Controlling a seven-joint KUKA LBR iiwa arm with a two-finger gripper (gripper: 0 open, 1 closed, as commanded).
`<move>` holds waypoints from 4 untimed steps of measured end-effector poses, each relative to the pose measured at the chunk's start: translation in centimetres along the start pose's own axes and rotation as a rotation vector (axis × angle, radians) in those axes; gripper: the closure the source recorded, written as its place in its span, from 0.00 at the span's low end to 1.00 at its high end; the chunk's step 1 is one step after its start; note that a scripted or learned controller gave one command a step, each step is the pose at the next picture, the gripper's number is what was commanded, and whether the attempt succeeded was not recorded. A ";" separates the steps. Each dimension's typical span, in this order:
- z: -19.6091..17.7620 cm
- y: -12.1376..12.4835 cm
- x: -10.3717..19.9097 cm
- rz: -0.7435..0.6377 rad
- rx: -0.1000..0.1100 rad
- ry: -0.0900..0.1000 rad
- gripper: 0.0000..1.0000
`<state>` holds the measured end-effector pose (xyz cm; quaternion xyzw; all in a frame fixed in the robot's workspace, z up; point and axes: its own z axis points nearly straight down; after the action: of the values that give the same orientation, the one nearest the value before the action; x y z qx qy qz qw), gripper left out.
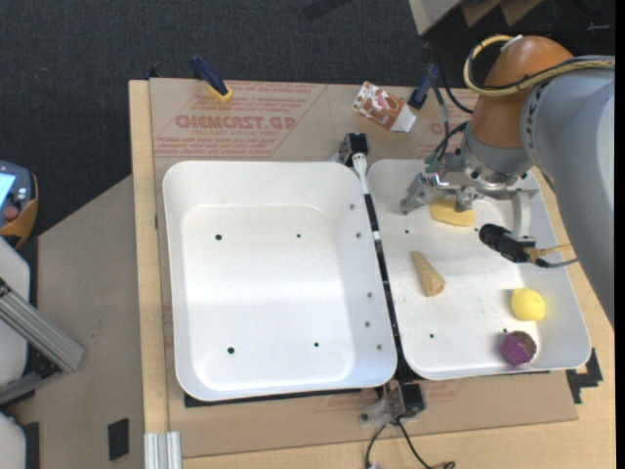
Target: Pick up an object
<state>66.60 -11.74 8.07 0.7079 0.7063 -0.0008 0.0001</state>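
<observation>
The gripper (439, 200) is positioned low over the rear part of the right bin (467, 311), near the wall it shares with the left bin (264, 281). A pale yellow wedge (454, 215) lies directly at the gripper, partly covered by it. Whether the gripper is open or closed, and whether it grips the wedge, cannot be determined. A tan cone (426, 274) lies near the centre of the right bin. A yellow ball (527, 304) and a purple lump (518, 347) lie close together at the front right.
</observation>
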 end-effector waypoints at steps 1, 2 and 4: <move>-1.9 0.3 0.1 -0.003 -0.011 -0.004 1.00; -1.8 0.3 0.1 -0.003 -0.009 -0.004 0.00; -13.5 0.2 4.9 -0.008 -0.013 0.001 1.00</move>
<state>66.86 -6.81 21.56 0.7052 0.7090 0.0040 0.0042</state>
